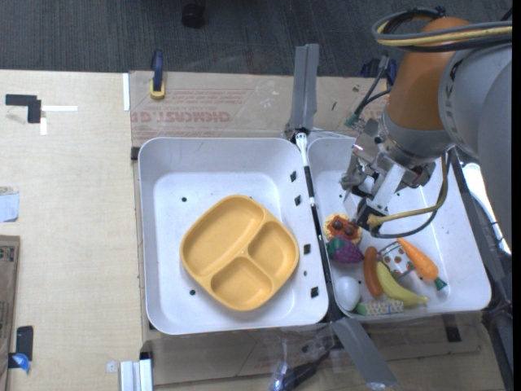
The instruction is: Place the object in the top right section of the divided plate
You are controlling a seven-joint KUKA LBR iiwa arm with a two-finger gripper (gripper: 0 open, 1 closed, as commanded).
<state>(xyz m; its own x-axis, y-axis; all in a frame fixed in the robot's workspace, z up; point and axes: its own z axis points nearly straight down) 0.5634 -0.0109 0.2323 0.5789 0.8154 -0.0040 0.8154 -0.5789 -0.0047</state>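
A smooth, matt yellow plastic plate (239, 254) sits in a glossy white plastic bin (163, 218). The bench (65, 218) looks like pale, matt wood.

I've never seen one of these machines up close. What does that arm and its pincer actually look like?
The arm is rounded, smooth grey metal, with a broad orange band above the wrist. Yellow and black cables loop over the top, and a yellowish one trails below. The pincer is small, made of pale and dark metal parts.
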